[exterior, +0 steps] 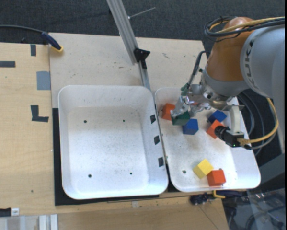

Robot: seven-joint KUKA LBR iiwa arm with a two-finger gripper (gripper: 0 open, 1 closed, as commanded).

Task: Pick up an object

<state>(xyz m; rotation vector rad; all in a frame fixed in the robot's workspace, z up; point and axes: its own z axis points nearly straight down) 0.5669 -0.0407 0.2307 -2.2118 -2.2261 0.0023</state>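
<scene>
My gripper (pixel 187 106) is low over the far left part of the right bin (pixel 181 152). It sits right above a dark green block (pixel 179 120), which it partly hides. An orange block (pixel 167 111) lies just left of it and a blue block (pixel 190 126) just in front. Behind the wrist are another blue block (pixel 218 116) and an orange-red block (pixel 213 128). A yellow block (pixel 203 168) and a red-orange block (pixel 216 177) rest near the bin's front edge. I cannot make out whether the green block is gripped.
The left bin (pixel 105 143) stands beside the right one, sharing a raised rim (pixel 157 133). A slanted metal rail (pixel 126 28) runs down to the bins' far edge. Black and yellow cables (pixel 258 133) hang at the right of the arm.
</scene>
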